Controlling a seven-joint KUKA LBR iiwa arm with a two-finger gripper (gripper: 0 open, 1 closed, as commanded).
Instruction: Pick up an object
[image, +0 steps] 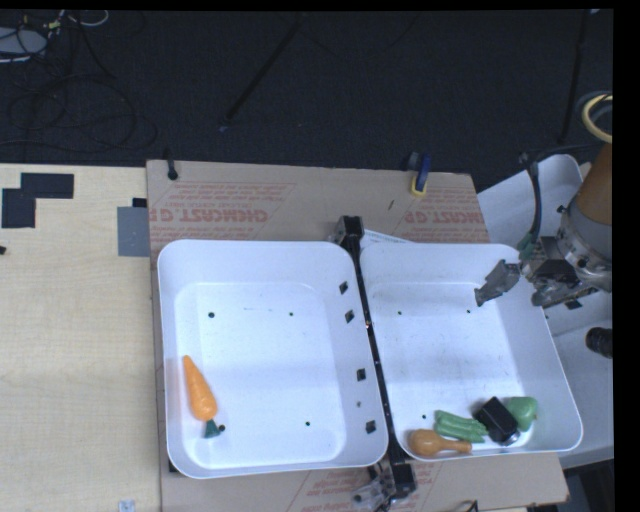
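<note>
Carrot: long axis runs near-far, green stem end nearest the left bin's front wall, by its left wall.
Right bin: pear, green vegetable, black block, front corner.
Gripper: over right bin's far right, spread open, holding nothing.

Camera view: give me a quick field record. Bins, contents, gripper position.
left bin: holds a toy carrot, orange with a green tip, near its front-left corner
right bin: holds four items clustered at its front-right corner
right bin items: orange pear-shaped toy, green pod, black block, green rounded toy
gripper: over the right bin's far-right edge, apart from the cluster
gripper contents: nothing seen between its fingers
</note>
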